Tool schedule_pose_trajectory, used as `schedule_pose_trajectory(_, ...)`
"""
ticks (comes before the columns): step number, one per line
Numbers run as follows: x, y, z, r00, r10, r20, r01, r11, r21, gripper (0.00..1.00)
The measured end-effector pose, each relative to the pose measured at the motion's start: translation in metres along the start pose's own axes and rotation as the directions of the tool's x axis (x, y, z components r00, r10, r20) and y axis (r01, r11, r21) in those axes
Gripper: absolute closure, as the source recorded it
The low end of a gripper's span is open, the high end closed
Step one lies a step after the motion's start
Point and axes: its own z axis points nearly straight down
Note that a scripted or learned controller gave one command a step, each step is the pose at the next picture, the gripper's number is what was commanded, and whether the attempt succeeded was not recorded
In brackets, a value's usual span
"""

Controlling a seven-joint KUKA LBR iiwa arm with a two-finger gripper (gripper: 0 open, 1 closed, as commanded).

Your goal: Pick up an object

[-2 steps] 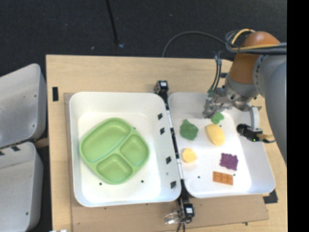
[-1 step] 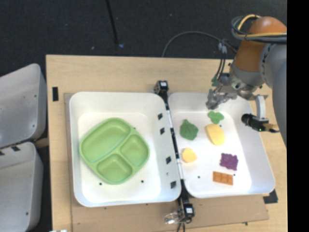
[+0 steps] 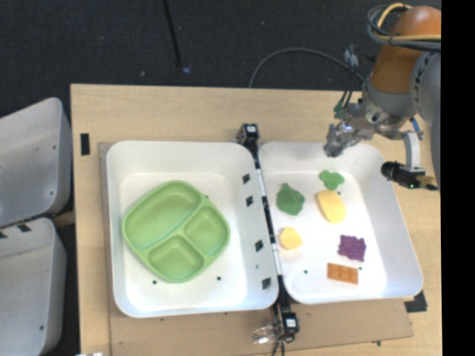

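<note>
Approach step; my jaws hang above the small green piece, grip state indeterminate. Next: descend squarely onto it.

1. A dark green leafy piece was seen lying in the right bin, near its left wall.
2. A smaller green piece was set just above a yellow oval piece.
3. A small yellow lump, a purple block and an orange flat brick were spread nearer the front.
</note>
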Motion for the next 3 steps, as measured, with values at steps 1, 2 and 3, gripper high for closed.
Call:
schedule_pose_trajectory(1, -0.002, 0.001, -0.049, 1.000, -0.002, 0.000, 0.002, 1.000, 0.000, 1.00)
schedule_pose_trajectory(2, 0.046, 0.006, -0.054, 1.000, -0.002, 0.000, 0.002, 1.000, 0.004, 1.00)
schedule_pose_trajectory(3, 0.095, 0.008, -0.058, 1.000, -0.002, -0.001, 0.002, 1.000, 0.007, 1.00)
